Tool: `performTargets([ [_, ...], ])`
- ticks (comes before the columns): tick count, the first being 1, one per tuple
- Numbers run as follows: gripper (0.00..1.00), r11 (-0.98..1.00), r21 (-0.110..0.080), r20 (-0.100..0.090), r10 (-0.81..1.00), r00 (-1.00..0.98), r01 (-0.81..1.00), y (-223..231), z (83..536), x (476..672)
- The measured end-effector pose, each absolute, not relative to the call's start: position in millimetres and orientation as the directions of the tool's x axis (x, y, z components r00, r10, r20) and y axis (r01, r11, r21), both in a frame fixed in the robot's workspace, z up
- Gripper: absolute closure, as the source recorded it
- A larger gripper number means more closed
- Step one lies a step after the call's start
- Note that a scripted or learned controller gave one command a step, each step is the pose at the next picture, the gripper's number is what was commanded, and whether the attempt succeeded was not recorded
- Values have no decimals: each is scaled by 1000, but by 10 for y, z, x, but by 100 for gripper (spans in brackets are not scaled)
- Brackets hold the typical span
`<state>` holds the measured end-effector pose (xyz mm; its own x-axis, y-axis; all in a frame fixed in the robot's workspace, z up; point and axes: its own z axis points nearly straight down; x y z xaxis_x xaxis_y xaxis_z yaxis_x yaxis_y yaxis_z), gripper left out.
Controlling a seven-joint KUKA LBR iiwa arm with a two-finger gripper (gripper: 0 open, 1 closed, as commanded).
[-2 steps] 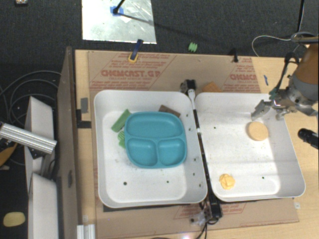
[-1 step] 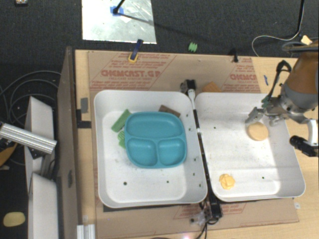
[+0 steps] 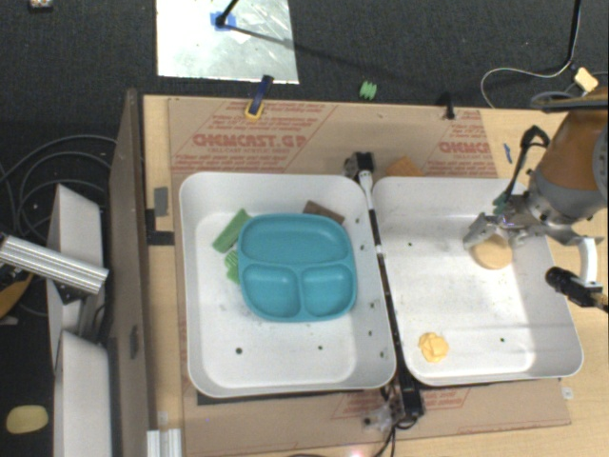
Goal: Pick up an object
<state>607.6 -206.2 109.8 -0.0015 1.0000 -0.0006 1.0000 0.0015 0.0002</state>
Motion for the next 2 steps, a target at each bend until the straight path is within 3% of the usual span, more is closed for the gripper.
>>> performTargets([
  [1,0,0,6,-2,1000,0,1000,-2068,1572,6016],
  [2,0,3,10,-6,1000,-3,1000,-2081,890,6123],
])
